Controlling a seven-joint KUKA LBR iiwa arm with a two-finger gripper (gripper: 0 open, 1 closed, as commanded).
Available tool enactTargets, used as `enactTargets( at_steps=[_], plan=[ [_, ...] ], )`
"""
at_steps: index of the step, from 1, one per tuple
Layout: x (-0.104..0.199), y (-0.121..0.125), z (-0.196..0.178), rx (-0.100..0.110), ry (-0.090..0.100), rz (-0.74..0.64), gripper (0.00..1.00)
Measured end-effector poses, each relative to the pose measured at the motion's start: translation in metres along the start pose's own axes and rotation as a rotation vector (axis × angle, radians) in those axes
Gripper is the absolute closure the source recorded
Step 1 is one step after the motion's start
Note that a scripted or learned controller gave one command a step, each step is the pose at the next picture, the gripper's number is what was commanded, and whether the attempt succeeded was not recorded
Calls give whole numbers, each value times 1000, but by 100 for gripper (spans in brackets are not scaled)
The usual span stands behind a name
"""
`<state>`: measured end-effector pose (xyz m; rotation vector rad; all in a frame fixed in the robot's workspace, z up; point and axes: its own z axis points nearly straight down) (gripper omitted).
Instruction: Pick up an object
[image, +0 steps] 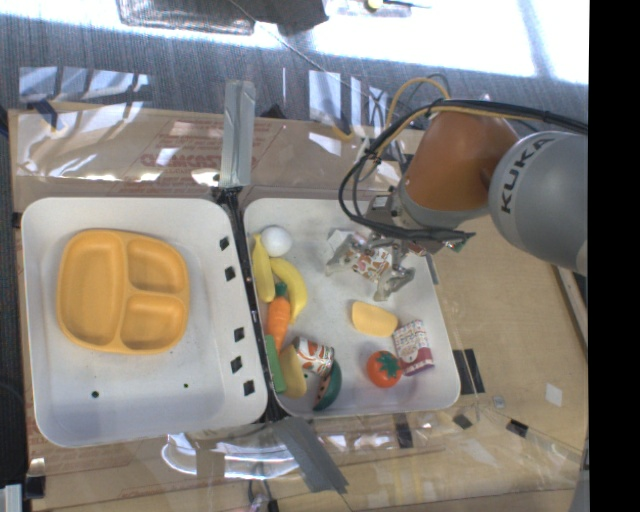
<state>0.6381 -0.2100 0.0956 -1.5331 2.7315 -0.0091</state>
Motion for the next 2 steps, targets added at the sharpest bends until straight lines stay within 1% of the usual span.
enactTargets(
  at_steps=[1,2],
  plan=[
    [14,24,-29,-11,3,-234,0],
    [-1,76,3,-11,1,-366,0]
  ],
)
